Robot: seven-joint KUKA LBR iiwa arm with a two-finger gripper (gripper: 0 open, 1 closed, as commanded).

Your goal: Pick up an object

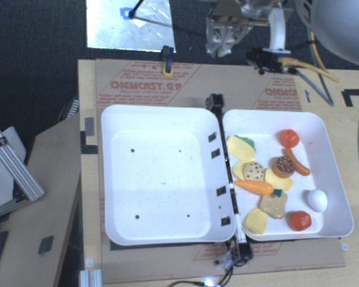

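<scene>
Two white bins sit side by side on the bench; left bin (161,178) bare white floor, right bin (329,160) holding all the pickable items.

Camera view, contents of right bin: red tomato (289,138) toward the far wall; sausage (297,162) touching the chocolate doughnut (283,166); white egg (316,200) near the right wall; second red piece (299,220) at the near edge. Against the divider: yellow pieces (242,147), a cracker-like biscuit (253,171), a carrot (255,187) lying across, a toast-coloured slab (274,205), another yellow piece (256,221).

Gripper (221,36) hangs high at the top of view, above the bench's far edge, well apart from both bins. Fingers blurred and overlapping; cannot tell whether spread or pressed together. Nothing visibly between them.

Risks, as judged: divider-side items lie touching or overlapping, so a descent there may close on two things or wedge against the bin wall. Egg and tomato are round and likely to roll or squirt out of a pinch. Flat slabs offer little edge to grip. Loose yellow cables (314,67) by the wrist could snag.

Writing: red print on the cardboard sheet (140,84) reads roughly "CHEMCAST GP", repeated; other print too small to read.
</scene>
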